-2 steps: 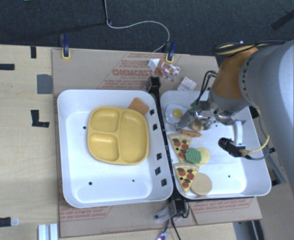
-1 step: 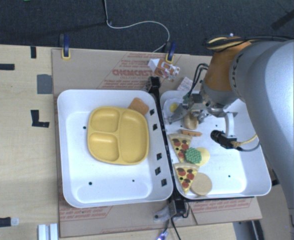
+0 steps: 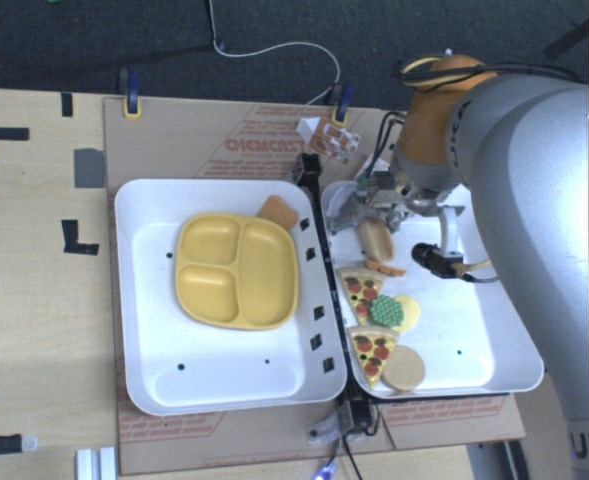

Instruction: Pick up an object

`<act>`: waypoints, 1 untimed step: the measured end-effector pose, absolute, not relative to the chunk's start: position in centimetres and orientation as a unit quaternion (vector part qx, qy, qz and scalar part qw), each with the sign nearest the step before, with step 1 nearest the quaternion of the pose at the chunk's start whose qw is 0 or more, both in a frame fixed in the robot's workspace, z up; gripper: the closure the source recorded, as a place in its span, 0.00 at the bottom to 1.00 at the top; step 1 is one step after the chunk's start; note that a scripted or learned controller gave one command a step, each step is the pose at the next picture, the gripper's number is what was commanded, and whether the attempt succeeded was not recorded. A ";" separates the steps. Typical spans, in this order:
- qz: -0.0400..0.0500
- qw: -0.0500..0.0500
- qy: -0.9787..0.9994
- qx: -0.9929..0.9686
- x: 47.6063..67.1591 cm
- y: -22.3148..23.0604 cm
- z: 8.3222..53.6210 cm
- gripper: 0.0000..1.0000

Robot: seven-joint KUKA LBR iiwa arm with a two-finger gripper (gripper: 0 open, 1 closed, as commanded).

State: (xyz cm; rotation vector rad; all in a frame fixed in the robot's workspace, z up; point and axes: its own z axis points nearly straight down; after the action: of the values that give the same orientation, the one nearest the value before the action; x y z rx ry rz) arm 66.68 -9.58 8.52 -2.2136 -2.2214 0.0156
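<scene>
L bin [image 3: 144,268]: yellow tray [image 3: 237,270]. R bin [image 3: 494,348]: 2 pizza slices [image 3: 364,318], cookie [image 3: 405,369].

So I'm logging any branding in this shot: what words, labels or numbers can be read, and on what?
Red printing on the cardboard sheet under the bins: letters too blurred to read.
Small printed package behind the bins: markings too small to read.
Yellow divided plate, white bins: no text seen.

The arm [image 3: 494,158] reaches into the right bin [image 3: 474,368], its hand [image 3: 374,203] low above a tan bread roll [image 3: 377,238]. Pizza slices [image 3: 360,290], a green piece [image 3: 386,311] and a round cookie [image 3: 405,369] lie near. The left bin [image 3: 144,368] holds a yellow divided plate [image 3: 238,270].
</scene>
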 end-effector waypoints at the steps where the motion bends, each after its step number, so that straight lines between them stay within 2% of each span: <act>1: 0.001 0.000 -0.707 -0.707 66.1 -12.2 8.4 0.00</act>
State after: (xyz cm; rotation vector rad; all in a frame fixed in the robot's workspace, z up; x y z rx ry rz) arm 66.08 -12.22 8.42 -2.2221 -2.2204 0.0043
